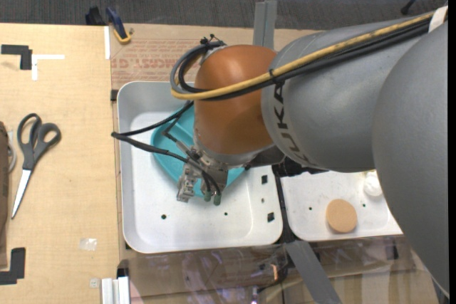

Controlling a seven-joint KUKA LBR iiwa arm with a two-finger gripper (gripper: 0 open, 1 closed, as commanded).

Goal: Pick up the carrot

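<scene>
1. Arm (342, 103) enters from the right and covers most of the right half of the view; orange band (231, 100) sits over the far part of the left bin.
2. Gripper (199, 189) hangs below the band, low over the left bin (142, 224), roughly mid-bin, at the near edge of a teal dish.
3. Gripper state: can't tell. The tip is a small cluster of grey and dark parts, and the gap is not readable from this angle. Nothing visibly held.
4. Carrot: can't pick it out. No clear orange vegetable is visible in either bin; the band and wrist hide much of the left bin's far side.
5. Teal dish (174, 146) lies in the left bin, far-left of the gripper, partly under the wrist.
6. Black cables (142, 141) loop off the wrist, and one trails left across the left bin's rim.
7. Right bin (306, 221) is mostly hidden by the arm; a tan round disc (342, 216) lies in its near part, with a small white object (372, 186) just to the far-right of it.
8. Tabletop (64, 189) left of the bins carries scissors (30, 149), well apart from the bins.
9. Yellow hose (356, 35) runs along the top of the arm to the band.
</scene>
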